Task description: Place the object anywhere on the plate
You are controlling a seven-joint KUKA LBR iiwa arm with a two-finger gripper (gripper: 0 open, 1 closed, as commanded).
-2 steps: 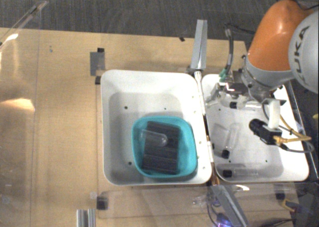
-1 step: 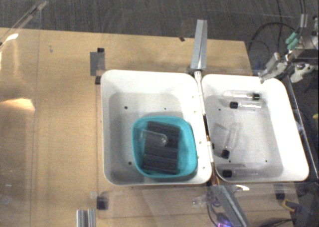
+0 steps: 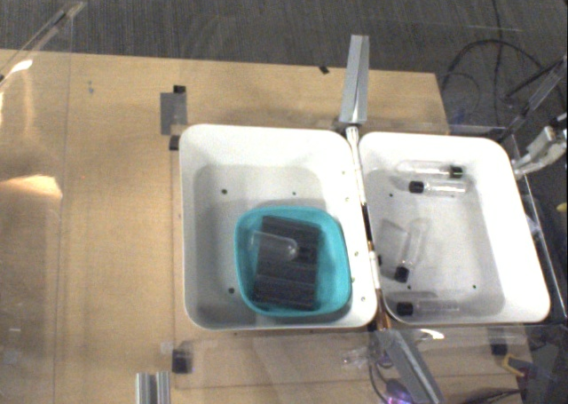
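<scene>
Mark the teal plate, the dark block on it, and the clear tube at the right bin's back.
teal plate (image 3: 335, 262): camera view, right rim.
dark block (image 3: 286, 280): camera view, top face.
clear tube (image 3: 426, 168): camera view, mid-body.

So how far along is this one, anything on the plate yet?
One clear tube already lies on the dark pad in the teal plate, left bin. Nothing is in hand. Four clear, black-capped tubes remain in the right bin.

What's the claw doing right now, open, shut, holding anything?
Claw: cannot be told from this frame.
One clear tube already lies on the teal plate in the left bin.
</scene>
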